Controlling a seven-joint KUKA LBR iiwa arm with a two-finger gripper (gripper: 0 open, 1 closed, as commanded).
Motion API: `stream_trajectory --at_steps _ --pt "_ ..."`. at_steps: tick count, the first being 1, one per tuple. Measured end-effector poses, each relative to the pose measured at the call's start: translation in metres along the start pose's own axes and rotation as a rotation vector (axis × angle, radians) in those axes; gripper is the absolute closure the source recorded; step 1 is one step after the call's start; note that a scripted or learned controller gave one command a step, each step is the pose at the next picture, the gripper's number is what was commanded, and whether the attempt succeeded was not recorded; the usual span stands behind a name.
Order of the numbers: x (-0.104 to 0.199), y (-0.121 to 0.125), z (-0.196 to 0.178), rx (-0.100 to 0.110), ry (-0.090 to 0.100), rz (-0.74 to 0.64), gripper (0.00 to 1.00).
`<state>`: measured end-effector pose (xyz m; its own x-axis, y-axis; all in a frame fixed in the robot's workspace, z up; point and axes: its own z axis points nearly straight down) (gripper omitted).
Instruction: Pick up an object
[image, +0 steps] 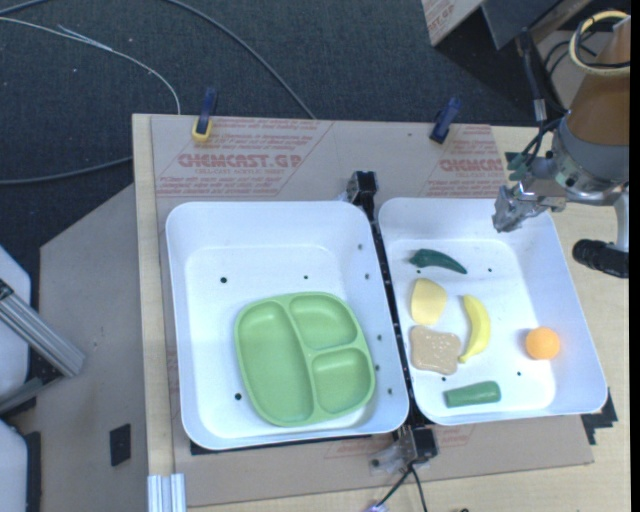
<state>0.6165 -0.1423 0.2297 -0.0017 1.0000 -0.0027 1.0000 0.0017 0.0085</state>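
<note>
Camera view, hand (513, 212) above far right corner of right bin (580, 330), finger state cannot tell, nothing seen held, right bin containing green pepper (438, 261), banana (476, 327), orange (542, 343), bread slice (434, 350), cucumber (471, 394), left bin (200, 300) holding green divided plate (303, 356)

Grey robot arm (600, 120) reaching in from the right, its gripper (512, 212) hanging over the right bin's far edge
</note>
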Motion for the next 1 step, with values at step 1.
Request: stream_trajectory --at_steps 1 --pt "-0.0001 0.0012 -0.021 0.003 0.001 0.0 1.0"
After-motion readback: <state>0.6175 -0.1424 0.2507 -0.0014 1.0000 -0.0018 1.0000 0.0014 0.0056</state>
